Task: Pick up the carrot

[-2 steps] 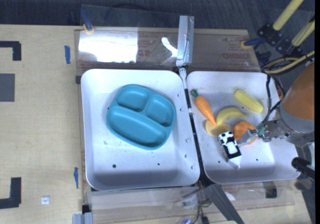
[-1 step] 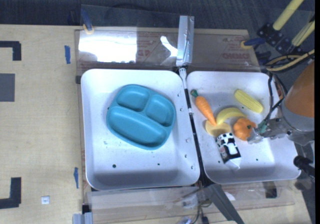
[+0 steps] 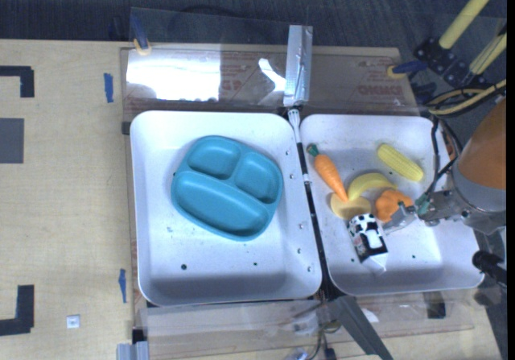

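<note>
The carrot, orange with a green stem end, lies tilted at the left side of the right bin, close to the divider between the bins. My gripper reaches in from the right and sits low in the middle of that bin, beside a small orange fruit. It is about a hand's width to the right of the carrot and below it in the view, not touching it. Nothing shows held in the gripper.
A yellow banana lies between the carrot and the gripper. A corn cob sits farther back, and a black-and-white toy lies toward the front. The left bin holds a blue divided plate.
</note>
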